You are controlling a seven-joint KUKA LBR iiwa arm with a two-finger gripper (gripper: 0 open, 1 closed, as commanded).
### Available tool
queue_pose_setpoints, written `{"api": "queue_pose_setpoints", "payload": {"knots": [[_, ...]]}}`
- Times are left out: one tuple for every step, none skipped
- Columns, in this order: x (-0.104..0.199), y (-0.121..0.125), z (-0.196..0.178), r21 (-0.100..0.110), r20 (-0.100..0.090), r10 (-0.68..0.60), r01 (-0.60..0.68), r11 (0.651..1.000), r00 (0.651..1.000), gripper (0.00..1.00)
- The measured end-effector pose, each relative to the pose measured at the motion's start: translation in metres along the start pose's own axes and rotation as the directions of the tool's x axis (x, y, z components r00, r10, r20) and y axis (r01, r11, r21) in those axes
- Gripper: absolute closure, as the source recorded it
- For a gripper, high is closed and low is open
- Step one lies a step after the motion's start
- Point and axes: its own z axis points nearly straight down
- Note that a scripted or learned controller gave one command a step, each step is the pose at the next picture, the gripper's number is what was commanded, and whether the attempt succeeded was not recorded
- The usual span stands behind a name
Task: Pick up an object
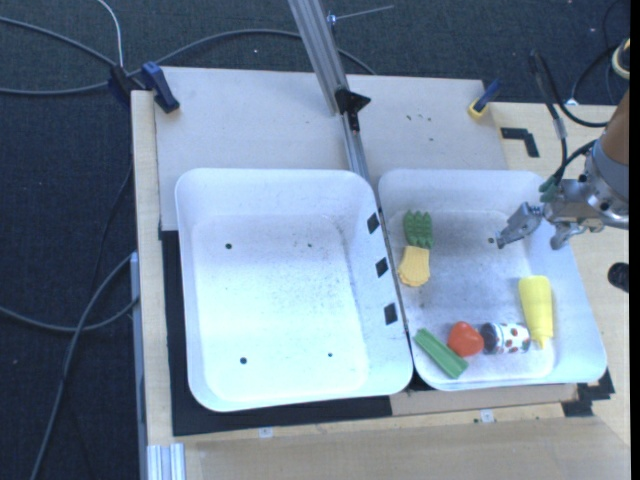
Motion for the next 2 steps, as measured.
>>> {"api": "queue_pose_setpoints", "payload": {"knots": [[-0.02,-0.021,0.105,-0.009,0.001,-0.003,0.003,1.0,1.0,0.0],[-0.021,-0.021,0.095,-0.01,0.002,-0.002,0.002,1.0,1.0,1.0]]}}
